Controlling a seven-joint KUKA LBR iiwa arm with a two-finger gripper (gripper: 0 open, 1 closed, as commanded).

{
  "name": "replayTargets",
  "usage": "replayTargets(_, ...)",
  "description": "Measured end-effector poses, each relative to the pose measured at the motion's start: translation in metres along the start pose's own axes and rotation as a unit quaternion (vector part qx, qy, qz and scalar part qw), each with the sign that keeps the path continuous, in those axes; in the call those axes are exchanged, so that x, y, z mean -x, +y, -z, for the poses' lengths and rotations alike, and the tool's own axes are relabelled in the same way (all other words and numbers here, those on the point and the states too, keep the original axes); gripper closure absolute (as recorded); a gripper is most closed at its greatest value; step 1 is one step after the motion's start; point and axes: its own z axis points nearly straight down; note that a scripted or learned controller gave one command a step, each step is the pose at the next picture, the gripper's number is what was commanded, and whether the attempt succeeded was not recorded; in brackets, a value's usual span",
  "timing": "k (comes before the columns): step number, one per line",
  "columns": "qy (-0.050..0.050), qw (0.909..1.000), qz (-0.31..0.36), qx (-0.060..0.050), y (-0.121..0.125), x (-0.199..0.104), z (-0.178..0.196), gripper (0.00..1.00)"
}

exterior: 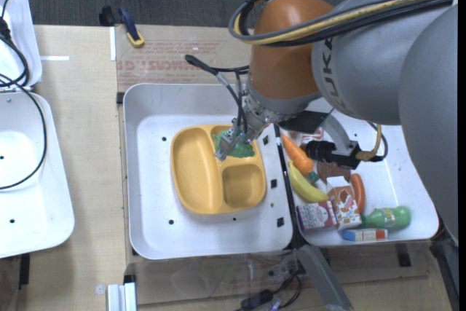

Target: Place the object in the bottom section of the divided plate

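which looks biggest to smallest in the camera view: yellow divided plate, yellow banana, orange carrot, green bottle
1. Yellow divided plastic plate, clearly largest.
2. Yellow curved banana.
3. Orange carrot and green plastic bottle look alike; the carrot is partly hidden, so no ranking.

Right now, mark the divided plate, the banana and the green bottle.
divided plate [195,172]: camera view, floor of its long left compartment.
banana [307,188]: camera view, middle of its yellow curve, in the right bin.
green bottle [387,216]: camera view, its body, lying near the right bin's lower edge.
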Motion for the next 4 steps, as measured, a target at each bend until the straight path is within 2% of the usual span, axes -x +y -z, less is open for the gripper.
replayTargets(1, 0.0, 0.9999, 0.013, 0.0, 0.013, -0.061, 0.032, 1.0)
replayTargets(2, -0.001, 0.9989, 0.046, 0.0, -0.036, -0.041, 0.089, 1.0)
replayTargets(3, -0.001, 0.9989, 0.046, 0.0, -0.036, -0.04, 0.097, 1.0)
replayTargets(4, 0.0, 0.9998, 0.019, -0.001, 0.003, -0.067, 0.053, 1.0)
